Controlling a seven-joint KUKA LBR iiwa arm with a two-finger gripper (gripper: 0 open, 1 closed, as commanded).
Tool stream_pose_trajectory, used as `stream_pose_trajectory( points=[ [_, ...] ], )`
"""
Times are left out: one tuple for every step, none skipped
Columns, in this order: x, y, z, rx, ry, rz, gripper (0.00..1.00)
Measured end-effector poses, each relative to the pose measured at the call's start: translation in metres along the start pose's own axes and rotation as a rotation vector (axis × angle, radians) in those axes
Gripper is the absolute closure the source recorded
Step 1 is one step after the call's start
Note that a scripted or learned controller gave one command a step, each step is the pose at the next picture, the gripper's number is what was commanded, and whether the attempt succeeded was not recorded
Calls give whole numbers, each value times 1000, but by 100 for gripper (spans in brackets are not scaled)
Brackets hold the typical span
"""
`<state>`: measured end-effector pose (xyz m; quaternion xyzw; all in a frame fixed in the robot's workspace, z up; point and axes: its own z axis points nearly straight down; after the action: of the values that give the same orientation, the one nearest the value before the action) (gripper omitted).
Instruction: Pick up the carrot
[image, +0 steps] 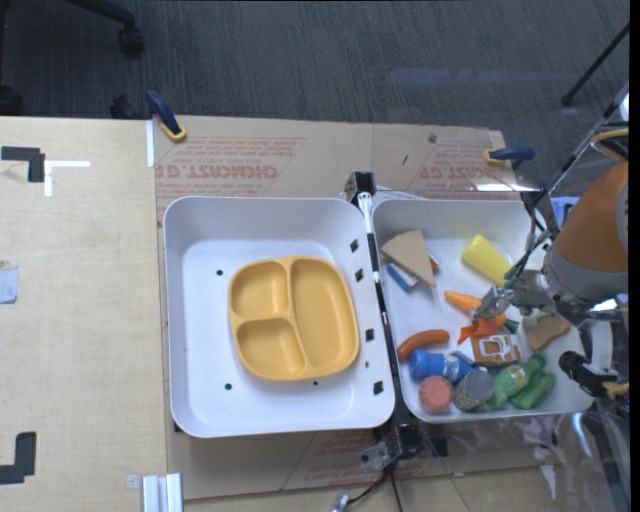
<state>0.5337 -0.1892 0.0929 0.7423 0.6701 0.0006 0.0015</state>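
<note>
The small orange tapered carrot (462, 299) lies right of centre in the frame, in the right shallow white plastic bin (452, 215). The gripper (493, 305) hovers just beside it; its spread I cannot tell. Best centre over the carrot's middle, clear of neighbouring toys.

Grey arm (590, 240) reaching from right, pincer (493, 305) pointing low leftward

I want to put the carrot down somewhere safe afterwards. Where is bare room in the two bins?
Left bin: a bare white margin all around the yellow divided plate, widest toward its left wall. Right bin: some bare floor near the far wall. Its near half is crowded, with the carrot beside the gripper.
</note>
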Motion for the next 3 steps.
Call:
stream_pose_trajectory(
  points=[
    [0, 2, -9, -2, -1, -5, 100],
    [0, 2, -9, -2, -1, -5, 0],
    [62, 38, 2, 6, -1, 339, 0]
  ],
)
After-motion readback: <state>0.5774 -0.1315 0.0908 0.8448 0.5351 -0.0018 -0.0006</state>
